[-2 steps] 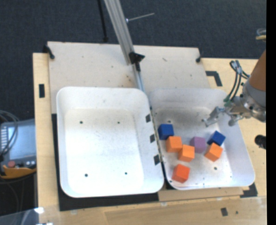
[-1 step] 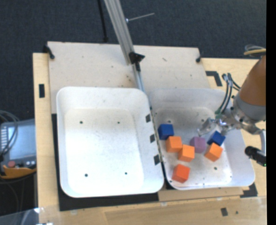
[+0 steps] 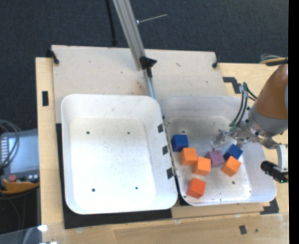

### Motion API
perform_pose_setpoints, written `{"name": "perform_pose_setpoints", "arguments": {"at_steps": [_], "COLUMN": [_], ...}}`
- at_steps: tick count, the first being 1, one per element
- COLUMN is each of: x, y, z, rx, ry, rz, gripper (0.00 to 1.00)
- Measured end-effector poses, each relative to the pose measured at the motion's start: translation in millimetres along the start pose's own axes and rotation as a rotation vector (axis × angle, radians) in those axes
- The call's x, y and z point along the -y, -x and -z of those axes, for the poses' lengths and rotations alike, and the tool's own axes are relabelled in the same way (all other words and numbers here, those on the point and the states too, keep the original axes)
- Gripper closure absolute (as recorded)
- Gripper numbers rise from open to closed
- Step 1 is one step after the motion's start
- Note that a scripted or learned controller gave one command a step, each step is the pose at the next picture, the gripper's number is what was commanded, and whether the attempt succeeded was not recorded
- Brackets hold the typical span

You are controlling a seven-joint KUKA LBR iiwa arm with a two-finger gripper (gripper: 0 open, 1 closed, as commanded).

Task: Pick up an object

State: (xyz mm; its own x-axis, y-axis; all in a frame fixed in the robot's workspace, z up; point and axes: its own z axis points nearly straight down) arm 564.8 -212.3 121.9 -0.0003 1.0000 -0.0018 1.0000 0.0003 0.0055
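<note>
You are looking at the arm (image 3: 273,100) reaching into the right bin (image 3: 261,187) from the right, with the gripper (image 3: 225,138) low over the cluster of blocks. Whether the gripper is spread or closed cannot be told from this view, and no block can be seen pinched in it.

The candidate objects all lie in the right bin: a blue cube (image 3: 179,142) at the left, an orange cube (image 3: 189,156) just below it, a second orange cube (image 3: 202,165) beside that, a purple block (image 3: 216,158), a second blue cube (image 3: 233,151), an orange cube (image 3: 231,165) touching it, and a red-orange cube (image 3: 196,187) apart at the front.

Expected faults:
- The purple block, the second blue cube and the orange cube beside it sit packed together below the gripper. A descent here will probably land on a neighbour or push blocks aside instead of enclosing one.
- Two blocks may be caught at once and then slip.

Surroundings: the left bin (image 3: 68,111) lies across the shared rim, well apart from the work. An aluminium strut (image 3: 131,29) rises behind the bins, clear of the gripper. The isolated red-orange cube appears the easiest target.
</note>
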Motion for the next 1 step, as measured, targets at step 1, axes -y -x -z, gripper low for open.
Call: {"name": "perform_pose_setpoints", "arguments": {"at_steps": [1], "x": [-0.1], "y": [0.4], "z": [8.9], "rx": [-0.002], "ry": [0.001], "rz": [-0.006], "gripper": [1.00]}}
